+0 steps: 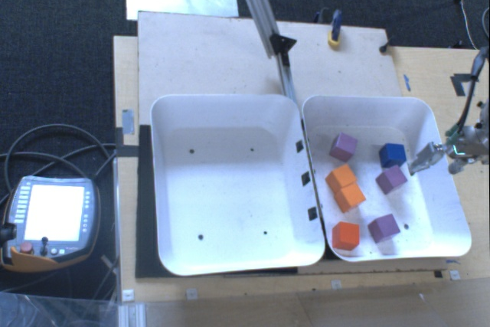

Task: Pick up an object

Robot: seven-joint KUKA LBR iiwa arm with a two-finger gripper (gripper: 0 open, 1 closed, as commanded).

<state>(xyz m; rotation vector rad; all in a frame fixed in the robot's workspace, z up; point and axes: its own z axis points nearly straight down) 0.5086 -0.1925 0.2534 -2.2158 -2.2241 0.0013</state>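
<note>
- Camera view, your one look down on the bench: two shallow white bins sit side by side, the left bin (230, 188) and the right bin (440, 230), their inner walls touching.
- You will find every block in the right bin. A light purple cube (344, 146) sits toward the far left of it, and a blue cube (392, 155) lies to that one's right, nearer the far wall.
- Just below the blue cube is a second purple cube (391, 180), close to it but seemingly apart.
- Two orange cubes (345, 188) sit pressed together near the bin's left wall (they read almost as one piece, so check the seam yourself).
- Near the front wall you have a darker orange-red cube (346, 236) and, to its right, a third purple cube (383, 227), the two apart from each other.
- The gripper (423, 158) reaches in from the right over the bin's right wall, its tip just beside the blue cube and the purple cube under it.
- You cannot tell from this slant whether the pincer is released or clenched; no block is seen between its tips.
- Off the bench at the left, a handheld control pendant (50, 222) lies on the dark floor with its cable looped around it.
</note>
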